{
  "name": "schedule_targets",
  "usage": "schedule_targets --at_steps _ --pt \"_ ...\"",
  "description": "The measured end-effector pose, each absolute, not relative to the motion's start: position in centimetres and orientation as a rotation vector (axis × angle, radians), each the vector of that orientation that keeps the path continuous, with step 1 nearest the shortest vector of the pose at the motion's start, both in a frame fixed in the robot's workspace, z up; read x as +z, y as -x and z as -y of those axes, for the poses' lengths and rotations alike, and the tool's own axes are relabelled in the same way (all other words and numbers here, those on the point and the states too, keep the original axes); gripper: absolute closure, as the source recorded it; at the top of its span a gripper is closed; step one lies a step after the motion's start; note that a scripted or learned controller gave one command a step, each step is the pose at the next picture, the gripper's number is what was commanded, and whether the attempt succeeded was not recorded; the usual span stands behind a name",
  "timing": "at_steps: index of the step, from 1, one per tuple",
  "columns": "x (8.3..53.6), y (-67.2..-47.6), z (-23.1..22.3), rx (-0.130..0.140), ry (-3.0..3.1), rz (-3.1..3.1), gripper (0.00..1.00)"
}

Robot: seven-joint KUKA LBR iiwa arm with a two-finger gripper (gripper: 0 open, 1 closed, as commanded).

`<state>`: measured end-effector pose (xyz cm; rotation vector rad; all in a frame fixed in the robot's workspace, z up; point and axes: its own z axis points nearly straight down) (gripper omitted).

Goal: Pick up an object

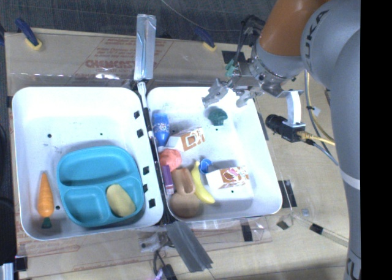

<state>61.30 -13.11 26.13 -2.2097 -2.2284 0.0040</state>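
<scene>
The KUKA arm (318, 34) reached in from the right and held its pincer (231, 94) over the far edge of the right bin (264, 168). A small teal object (217, 115), too small to name more closely, lay just below it on the bin floor, a little apart from the rest of the clutter.

From here the likeliest failure seemed a miss or a glancing grasp: the teal piece was small and rounded and sat close to the bin's far wall, so a descent slightly off line could have nudged it aside or brought a finger down on the rim. A drift nearer would have met the blue bottle (161, 127) and the small carton (192, 140), and the crowded heap beyond — a pink ball (171, 158), a banana (203, 185), a brown bread-like piece (183, 193), a white box (230, 182) — could have jammed between the fingers.

The pincer's two pale fingers (214, 93) appeared spread, one towards the left and one towards the right, with nothing between them and nothing touched; they hung clear above the teal object.

In the left bin (37, 104) a blue divided tray (92, 177) held a yellow potato-like lump (120, 200), with a toy carrot (45, 195) beside it, well apart from the pincer on the desk (306, 245).
</scene>
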Motion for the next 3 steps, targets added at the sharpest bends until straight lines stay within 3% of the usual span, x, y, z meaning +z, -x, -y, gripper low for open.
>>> schedule_targets --at_steps 1,2,3 --pt "14.1 -65.1 17.2 0.005 2.006 2.412 0.00" --pt "9.3 -65.8 16.7 0.000 1.893 2.508 0.00" --pt "10.3 -57.3 20.2 0.003 1.886 2.512 0.00"
